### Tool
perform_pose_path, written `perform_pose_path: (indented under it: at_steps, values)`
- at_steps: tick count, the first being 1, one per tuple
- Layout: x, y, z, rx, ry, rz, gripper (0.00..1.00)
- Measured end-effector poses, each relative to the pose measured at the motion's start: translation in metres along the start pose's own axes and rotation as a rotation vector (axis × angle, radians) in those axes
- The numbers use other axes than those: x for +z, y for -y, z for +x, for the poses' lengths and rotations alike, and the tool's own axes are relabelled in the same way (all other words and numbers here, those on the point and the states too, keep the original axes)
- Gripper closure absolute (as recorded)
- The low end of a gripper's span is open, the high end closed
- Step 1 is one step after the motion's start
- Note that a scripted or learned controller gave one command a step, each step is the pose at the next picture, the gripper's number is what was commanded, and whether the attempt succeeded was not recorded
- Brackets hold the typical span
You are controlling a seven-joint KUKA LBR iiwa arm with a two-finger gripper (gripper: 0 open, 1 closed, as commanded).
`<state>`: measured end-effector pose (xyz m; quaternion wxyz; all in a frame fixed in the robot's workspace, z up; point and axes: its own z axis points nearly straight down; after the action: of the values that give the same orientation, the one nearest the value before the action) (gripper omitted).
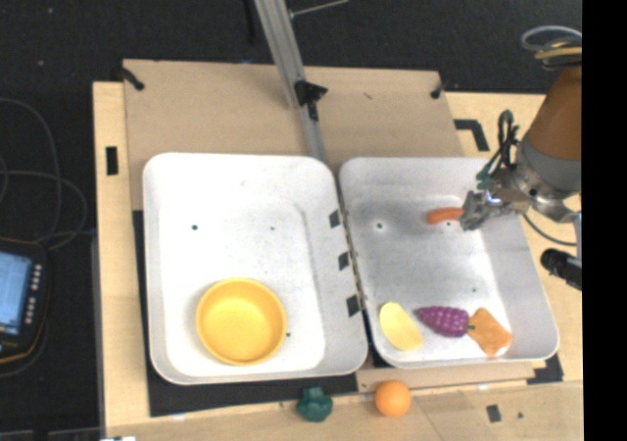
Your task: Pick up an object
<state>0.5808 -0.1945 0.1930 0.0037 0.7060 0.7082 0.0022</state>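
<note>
Camera view: arm comes in from the right, gripper (474, 214) sits low over the right bin (411, 184), upper right part. An orange carrot-like piece (443, 217) lies right at the fingertips, long axis roughly horizontal in the view, one end pointing left toward the bin centre, the other end hidden at the gripper. Can't tell whether the fingers are apart or clamped on it; that end is too small and blurred to read.

Near edge of the right bin: pale yellow piece (400, 326), purple grape bunch (443, 320) just beside it, orange chunk (491, 331) touching or nearly touching the grapes on the right. All three well apart from the gripper.

Left bin (235, 194): yellow bowl (241, 320) upright in the near part.

On the bench (216, 106) in front of the bins: orange ball (392, 398) and a small green object (314, 405), near each other, both outside the bins.
</note>
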Motion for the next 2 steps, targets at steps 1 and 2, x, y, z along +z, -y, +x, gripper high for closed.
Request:
perform_pose_path:
  at_steps: [1, 2]
  values:
    - [-0.060, -0.001, -0.011, 0.000, 0.002, -0.001, 1.00]
    - [-0.105, -0.003, -0.012, -0.001, 0.000, 0.001, 1.00]
